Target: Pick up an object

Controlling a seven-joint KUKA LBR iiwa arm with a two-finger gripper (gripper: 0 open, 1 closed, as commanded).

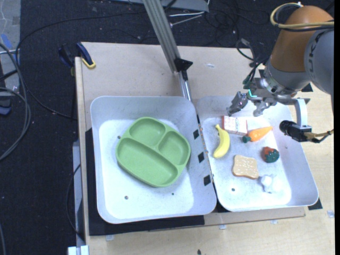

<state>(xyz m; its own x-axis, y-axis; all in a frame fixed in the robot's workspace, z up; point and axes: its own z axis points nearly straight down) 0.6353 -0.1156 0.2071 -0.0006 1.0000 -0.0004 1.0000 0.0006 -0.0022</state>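
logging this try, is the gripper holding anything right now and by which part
Nothing is held. The two-finger gripper hangs open above the red-and-white carton at the far end of the right white bin, with nothing between its fingers.

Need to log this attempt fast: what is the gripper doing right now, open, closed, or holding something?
Gripper: open, fingers spread, holding nothing, above the far end of the right bin near the red-and-white box.

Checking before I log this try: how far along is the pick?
Done: the arm has brought the gripper over the right bin, just above the red-and-white box. In hand: nothing between its open fingers. Left: the grasp and lift; the banana, carrot and toast lie in the bin.
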